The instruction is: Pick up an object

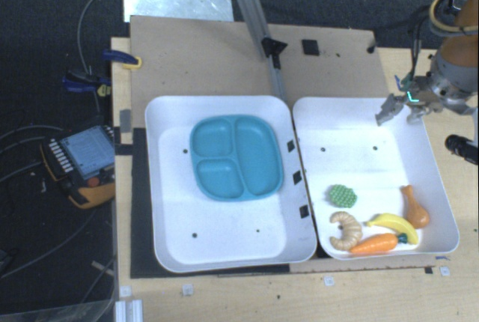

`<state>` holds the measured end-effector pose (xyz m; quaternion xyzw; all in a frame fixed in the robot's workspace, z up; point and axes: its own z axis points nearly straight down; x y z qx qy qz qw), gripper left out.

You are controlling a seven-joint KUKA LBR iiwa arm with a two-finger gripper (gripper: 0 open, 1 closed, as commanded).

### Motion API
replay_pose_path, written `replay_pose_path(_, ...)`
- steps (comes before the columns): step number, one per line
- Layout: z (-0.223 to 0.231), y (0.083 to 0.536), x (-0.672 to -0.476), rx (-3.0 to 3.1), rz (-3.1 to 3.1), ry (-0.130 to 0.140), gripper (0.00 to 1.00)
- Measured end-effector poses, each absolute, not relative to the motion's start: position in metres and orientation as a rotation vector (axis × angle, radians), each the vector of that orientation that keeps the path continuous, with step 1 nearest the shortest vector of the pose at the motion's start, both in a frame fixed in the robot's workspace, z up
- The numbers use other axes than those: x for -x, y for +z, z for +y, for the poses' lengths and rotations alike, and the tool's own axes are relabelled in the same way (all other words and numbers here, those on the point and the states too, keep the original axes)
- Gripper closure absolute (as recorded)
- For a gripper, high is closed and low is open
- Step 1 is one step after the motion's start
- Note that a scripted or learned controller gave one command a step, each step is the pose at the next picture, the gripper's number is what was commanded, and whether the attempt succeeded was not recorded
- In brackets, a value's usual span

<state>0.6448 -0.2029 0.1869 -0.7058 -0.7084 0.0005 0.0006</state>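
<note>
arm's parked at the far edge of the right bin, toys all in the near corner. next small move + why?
Probably bring the hand toward the near corner of the right bin and stop above the green toy. The hand sits at the far rim, and that toy lies apart from the croissant, banana and carrot.

Matt white plastic bins, smooth blue plastic plate, glossy plastic toy food, matt brown board
</note>
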Motion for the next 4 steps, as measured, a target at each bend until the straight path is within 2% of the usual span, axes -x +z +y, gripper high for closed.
replay_pose_path(1,-0.203,0.189,-0.646,2.218,-2.228,-0.002,0.0)
replay_pose_path(3,-0.195,0.084,-0.64,2.215,-2.229,0.0,0.0)
replay_pose_path(4,-0.196,0.098,-0.642,2.216,-2.237,-0.004,1.0)
